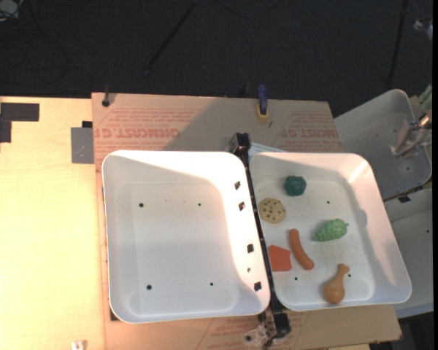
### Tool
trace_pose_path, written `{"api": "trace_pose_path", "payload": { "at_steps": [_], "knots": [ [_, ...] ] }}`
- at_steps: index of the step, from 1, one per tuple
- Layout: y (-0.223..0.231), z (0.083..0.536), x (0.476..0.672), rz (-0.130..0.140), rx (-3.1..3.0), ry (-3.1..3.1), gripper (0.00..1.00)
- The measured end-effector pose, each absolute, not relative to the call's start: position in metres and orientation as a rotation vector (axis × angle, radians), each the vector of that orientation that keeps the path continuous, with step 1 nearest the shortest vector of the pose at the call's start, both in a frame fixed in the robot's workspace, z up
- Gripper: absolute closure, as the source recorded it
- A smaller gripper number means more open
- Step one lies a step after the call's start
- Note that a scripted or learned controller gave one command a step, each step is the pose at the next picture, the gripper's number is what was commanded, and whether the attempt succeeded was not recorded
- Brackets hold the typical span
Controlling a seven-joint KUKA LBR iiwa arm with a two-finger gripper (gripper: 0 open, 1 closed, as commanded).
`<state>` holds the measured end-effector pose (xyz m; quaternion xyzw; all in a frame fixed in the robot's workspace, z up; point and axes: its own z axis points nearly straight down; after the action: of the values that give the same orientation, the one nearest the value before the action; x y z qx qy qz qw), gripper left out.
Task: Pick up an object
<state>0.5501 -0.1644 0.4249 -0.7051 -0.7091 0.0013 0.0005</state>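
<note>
Currently all candidate objects lie in the right bin (383, 217), right of centre in the frame, which puts them on the side the arm reaches in from. None is lifted; the pick has not begun.

Contents, top to bottom:
- dark teal lump (296, 185), upper middle of the bin, well apart from the rest
- round cookie (272, 211), near the left wall
- bumpy green piece (331, 230), mid-right
- orange sausage (301, 249), lying at a slant
- red wedge (279, 258), just beside the sausage and close against the divider between the bins
- tan drumstick (336, 284), lower right, near the front wall

The left bin (117, 195) sits touching the right one along a clipped seam, both on a cardboard sheet (153, 126) over the desk (36, 232).

What looks like the tool (415, 131) hangs at the far right edge of the frame, above and outside the bin; too small and blurred, so its state cannot be told.

Judgement: the teal lump and the green piece stand free of walls and neighbours, the easier grasps. The wedge, crowded by wall and sausage, looks the riskiest.
</note>
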Motion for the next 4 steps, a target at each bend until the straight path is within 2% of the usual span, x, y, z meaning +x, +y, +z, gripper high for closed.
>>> {"api": "trace_pose_path", "payload": {
  "at_steps": [1, 2, 3, 4],
  "knots": [
    [-0.214, 0.277, 0.547, 0.015, -2.214, -2.207, 1.0],
    [-0.133, 0.3, 0.575, -0.003, -2.211, -2.229, 1.0],
    [-0.114, 0.289, 0.487, 0.006, -2.218, -2.213, 1.0],
    [-0.029, 0.315, 0.509, -0.003, -2.209, -2.231, 1.0]
  ]
}}
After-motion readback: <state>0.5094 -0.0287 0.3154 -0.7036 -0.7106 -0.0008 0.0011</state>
